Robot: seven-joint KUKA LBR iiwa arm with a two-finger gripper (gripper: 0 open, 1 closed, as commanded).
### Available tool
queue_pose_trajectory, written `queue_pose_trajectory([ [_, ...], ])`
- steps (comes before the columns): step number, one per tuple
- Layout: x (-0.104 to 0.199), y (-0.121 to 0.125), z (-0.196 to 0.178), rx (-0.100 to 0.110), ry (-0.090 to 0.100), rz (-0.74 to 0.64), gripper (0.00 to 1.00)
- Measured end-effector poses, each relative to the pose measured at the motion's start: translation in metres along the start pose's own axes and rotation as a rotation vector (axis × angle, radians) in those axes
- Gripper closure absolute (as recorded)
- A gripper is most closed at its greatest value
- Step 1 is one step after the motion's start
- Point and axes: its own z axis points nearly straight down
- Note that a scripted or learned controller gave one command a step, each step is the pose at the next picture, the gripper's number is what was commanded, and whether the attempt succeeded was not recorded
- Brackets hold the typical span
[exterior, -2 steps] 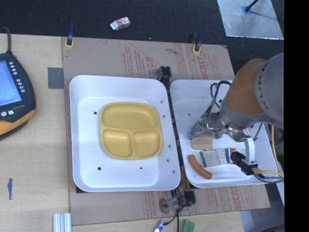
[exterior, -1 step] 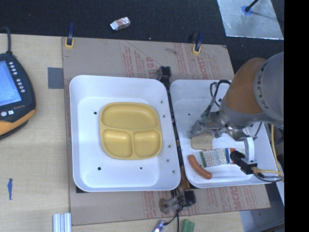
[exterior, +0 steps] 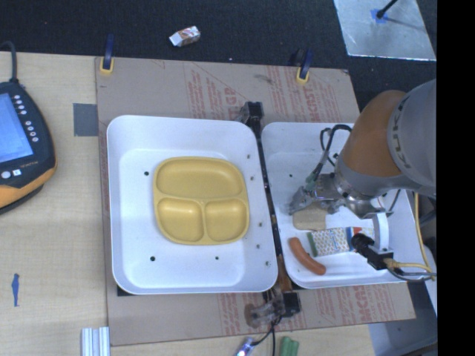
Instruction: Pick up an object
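The right white bin (exterior: 293, 154) holds a tan block (exterior: 309, 219), a green-and-white patterned packet (exterior: 329, 242) and a reddish sausage (exterior: 306, 256) near its front edge. My gripper (exterior: 315, 196) is low inside this bin, just above the tan block, with the arm's orange band (exterior: 371, 143) over the bin's right half. The arm's bulk covers the right part of the bin.
The left white bin (exterior: 130, 199) carries a yellow three-compartment plate (exterior: 200, 199). An orange-edged pendant (exterior: 18, 143) lies at the bench's left. Blue clamps (exterior: 108, 56) hold the cardboard sheet. A small wrapped item (exterior: 185, 36) sits on the dark floor beyond.
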Motion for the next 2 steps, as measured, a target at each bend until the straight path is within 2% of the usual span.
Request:
queue_pose_trajectory([
  [1,-0.001,0.000,-0.011,0.001,0.000,0.000,1.00],
  [2,0.067,-0.006,-0.101,-0.007,0.001,0.003,1.00],
])
